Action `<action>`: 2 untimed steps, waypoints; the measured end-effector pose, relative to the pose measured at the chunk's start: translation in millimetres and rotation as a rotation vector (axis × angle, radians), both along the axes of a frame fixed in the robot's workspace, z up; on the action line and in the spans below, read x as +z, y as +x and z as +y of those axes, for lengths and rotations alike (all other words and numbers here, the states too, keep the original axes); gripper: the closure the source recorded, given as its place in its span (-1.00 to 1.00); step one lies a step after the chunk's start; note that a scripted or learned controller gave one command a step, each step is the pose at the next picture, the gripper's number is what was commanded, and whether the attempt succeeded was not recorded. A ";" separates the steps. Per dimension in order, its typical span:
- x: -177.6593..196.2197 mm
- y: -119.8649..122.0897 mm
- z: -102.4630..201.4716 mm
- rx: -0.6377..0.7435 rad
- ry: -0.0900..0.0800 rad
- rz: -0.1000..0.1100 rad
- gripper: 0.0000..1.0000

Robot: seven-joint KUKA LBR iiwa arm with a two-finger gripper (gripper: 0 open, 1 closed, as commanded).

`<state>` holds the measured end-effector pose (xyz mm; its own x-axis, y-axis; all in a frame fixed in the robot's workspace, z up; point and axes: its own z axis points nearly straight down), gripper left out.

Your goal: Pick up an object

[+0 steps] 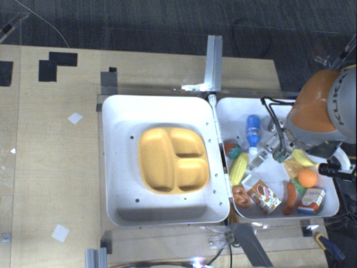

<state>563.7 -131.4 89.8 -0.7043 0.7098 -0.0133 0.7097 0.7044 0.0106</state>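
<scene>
- 2 white bins sit side by side on the bench [50,166]: the left bin [120,149] holds a yellow divided tray [172,159], and the right bin [237,108] holds a clutter of small toy foods.
- By my reading, the step in hand is the approach: the arm [321,102] reaches in from the right over the right bin, and the hand [269,151] hangs low among the objects, with nothing visibly between its fingers.
- Whether the hand is spread or pressed together I cannot tell; its metal tip is small and lost against the white floor of the bin.
- Nearest the hand are a blue bottle [253,128] just above it, a corn cob [239,168] to its left, and a banana [303,158] to its right.
- Further down lie a small printed box [264,196], a pretzel [240,195], an orange [307,178], a red sausage [290,196] and a carton [313,200] in the corner.
- Any 1 of these would serve the task; the corn cob and the bottle seem the likeliest.
- The next move calls for settling over 1 object, closing on it and lifting straight up; the pieces lie close together, so a neighbour could be nudged or pinched along.
- Pale wood covers the bench, with a few black marks at its upper left, and dark carpet [167,10] lies beyond it.
</scene>
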 end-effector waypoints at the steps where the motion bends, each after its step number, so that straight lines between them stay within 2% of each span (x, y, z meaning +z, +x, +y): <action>1: -2.1 71.4 0.4 -0.212 0.003 0.006 -1.00; 2: 12.9 75.0 1.5 -0.201 0.001 -0.005 1.00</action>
